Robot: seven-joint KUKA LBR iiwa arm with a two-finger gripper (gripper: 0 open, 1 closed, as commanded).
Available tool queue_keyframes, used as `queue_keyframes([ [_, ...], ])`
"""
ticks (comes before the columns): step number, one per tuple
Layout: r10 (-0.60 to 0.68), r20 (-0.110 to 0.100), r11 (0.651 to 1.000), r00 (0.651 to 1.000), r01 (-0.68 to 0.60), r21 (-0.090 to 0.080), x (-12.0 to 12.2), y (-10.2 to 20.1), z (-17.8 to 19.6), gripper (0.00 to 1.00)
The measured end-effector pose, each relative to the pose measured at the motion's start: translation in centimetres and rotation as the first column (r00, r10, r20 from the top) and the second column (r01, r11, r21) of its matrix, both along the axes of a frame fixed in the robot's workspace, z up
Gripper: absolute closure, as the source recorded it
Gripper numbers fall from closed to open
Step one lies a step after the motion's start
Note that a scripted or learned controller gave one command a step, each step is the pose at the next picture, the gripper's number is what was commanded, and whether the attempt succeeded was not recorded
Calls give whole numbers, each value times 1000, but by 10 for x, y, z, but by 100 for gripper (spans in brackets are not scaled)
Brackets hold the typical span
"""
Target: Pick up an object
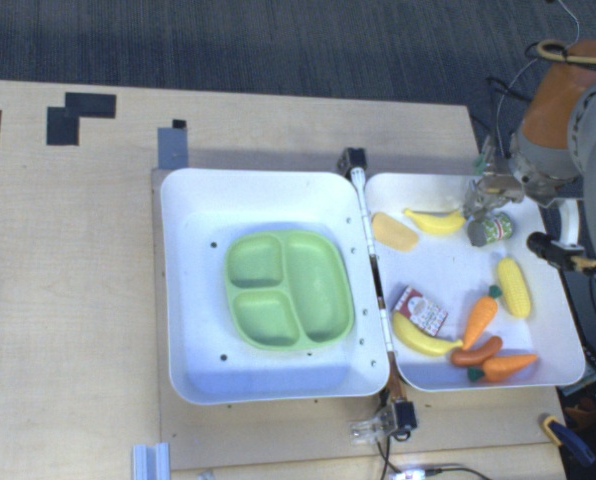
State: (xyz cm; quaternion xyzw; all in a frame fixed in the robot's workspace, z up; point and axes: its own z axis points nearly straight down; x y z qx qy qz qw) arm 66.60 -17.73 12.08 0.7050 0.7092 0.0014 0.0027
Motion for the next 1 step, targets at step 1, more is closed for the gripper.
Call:
queue_keyframes([
  [1,1,-1,1000,1000,-1,1,0,1,0,0],
])
